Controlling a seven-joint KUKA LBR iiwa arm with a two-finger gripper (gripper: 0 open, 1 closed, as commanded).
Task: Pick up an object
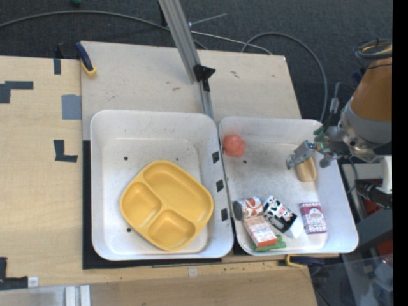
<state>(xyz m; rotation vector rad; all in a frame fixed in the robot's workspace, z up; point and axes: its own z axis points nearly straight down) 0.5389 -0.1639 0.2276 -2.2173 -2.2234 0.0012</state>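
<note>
Camera view: my gripper (305, 159) sits low in the right bin (280, 132), right at the tan cylinder (306, 170); can't tell its opening or whether it has a hold. Best bet: centre over the cylinder, descend straight, close across its narrow side, and stay clear of the cartons (275, 222) near the front.

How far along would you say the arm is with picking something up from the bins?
Done: the gripper has reached over the right bin, beside a tan object. In hand: nothing visibly lifted; whether it grips the tan object is unclear. Left: the grasp and lift. The orange ball, the small packages and the yellow tray lie untouched.
</note>
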